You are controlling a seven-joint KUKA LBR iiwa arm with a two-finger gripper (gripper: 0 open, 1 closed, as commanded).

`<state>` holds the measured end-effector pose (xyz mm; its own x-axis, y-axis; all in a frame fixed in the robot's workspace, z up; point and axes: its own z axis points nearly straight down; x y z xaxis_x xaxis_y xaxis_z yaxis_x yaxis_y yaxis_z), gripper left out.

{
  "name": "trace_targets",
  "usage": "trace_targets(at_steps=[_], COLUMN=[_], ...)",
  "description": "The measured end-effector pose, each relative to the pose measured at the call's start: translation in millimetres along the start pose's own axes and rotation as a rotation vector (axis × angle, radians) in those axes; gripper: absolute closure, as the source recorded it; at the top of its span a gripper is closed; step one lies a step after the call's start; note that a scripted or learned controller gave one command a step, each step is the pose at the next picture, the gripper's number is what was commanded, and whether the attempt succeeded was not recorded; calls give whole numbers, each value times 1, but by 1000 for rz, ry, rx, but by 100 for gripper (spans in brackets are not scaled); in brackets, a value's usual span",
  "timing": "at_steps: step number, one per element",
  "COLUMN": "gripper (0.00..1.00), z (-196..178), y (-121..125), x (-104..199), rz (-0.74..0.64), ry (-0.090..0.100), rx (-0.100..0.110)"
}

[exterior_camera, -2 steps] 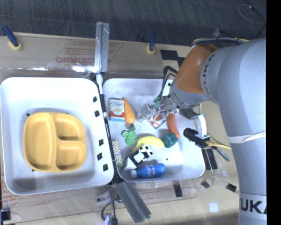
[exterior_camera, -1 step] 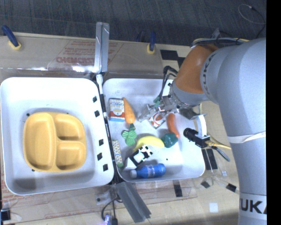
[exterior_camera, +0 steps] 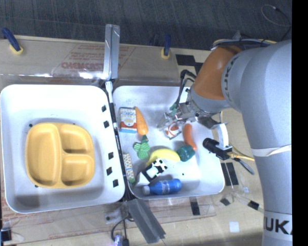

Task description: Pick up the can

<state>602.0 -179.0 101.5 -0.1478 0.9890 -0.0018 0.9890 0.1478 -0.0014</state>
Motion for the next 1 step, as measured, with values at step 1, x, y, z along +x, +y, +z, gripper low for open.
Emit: trace_targets(at_steps=[1], gripper=[100], z=[-98], y=[1], x=[40], rz=[35], ry=[1], rx=[-1])
